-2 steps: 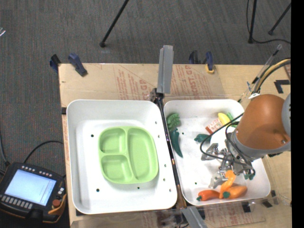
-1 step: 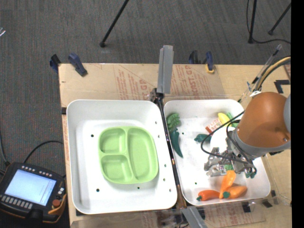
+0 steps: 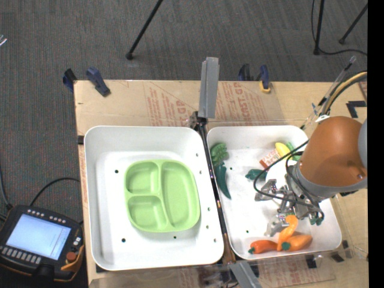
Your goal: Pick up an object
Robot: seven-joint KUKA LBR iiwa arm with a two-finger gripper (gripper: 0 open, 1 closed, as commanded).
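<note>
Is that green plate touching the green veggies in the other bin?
Apart. The camera view shows the plate in the left bin and the green veggies in the right bin, with both bin rims between them.

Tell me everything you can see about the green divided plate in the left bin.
The green plate is pale lime and looks like smooth moulded plastic, a rounded rectangle with raised ridges splitting it into three compartments: two smaller ones on its left side and one long one on its right. It lies flat and right way up near the middle of the left bin, turned slightly askew, resting on the white floor, with nothing else touching it.
</note>
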